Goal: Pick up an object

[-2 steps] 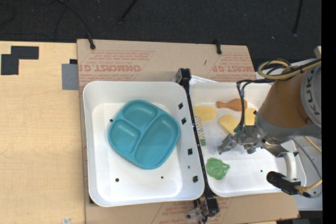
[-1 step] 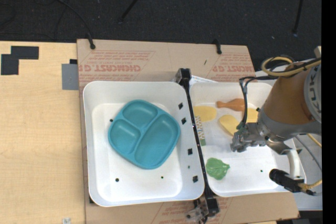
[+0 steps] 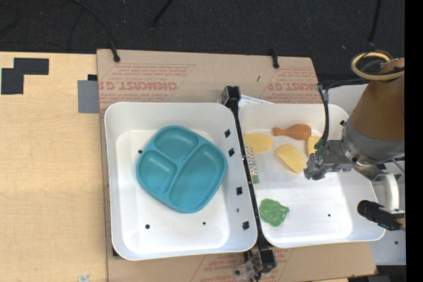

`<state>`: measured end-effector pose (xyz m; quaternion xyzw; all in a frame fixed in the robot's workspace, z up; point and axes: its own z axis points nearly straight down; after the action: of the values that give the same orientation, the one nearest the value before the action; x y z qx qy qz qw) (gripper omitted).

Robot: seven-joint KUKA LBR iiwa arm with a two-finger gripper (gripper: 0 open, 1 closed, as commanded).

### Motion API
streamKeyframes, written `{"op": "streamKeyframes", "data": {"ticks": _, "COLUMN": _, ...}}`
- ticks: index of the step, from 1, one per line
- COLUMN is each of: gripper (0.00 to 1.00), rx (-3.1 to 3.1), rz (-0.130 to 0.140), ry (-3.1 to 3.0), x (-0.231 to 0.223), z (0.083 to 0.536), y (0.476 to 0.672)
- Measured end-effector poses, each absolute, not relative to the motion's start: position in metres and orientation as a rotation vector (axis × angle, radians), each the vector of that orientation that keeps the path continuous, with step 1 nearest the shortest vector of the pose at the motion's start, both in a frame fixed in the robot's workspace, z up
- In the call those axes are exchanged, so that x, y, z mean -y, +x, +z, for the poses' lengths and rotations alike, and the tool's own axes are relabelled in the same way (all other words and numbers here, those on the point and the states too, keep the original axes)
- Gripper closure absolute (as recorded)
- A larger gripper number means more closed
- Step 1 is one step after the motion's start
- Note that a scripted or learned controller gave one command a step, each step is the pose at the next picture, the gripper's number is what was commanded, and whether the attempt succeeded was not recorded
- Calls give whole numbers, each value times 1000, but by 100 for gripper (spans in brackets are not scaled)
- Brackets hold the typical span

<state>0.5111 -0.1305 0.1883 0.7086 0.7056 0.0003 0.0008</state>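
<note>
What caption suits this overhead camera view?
Robot arm reaching into right bin of toy food; teal divided plate in left bin.

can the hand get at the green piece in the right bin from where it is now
Probably yes. The hand sits low in the right bin, beside the yellow wedge. The green piece lies alone on bare bin floor nearer the camera, with nothing on it or between it and the hand.
</note>
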Motion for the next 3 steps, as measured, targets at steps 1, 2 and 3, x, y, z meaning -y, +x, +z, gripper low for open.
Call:
{"op": "streamKeyframes", "data": {"ticks": 1, "gripper": 100, "rx": -2221, "rz": 2, "ry": 2219, "x": 131, "z": 239, "y": 512}}
{"op": "streamKeyframes", "data": {"ticks": 2, "gripper": 100, "rx": -2230, "rz": 0, "ry": 2218, "x": 74, "z": 237, "y": 526}}
{"op": "streamKeyframes", "data": {"ticks": 3, "gripper": 100, "rx": -2229, "rz": 1, "ry": 2217, "x": 25, "z": 243, "y": 554}}
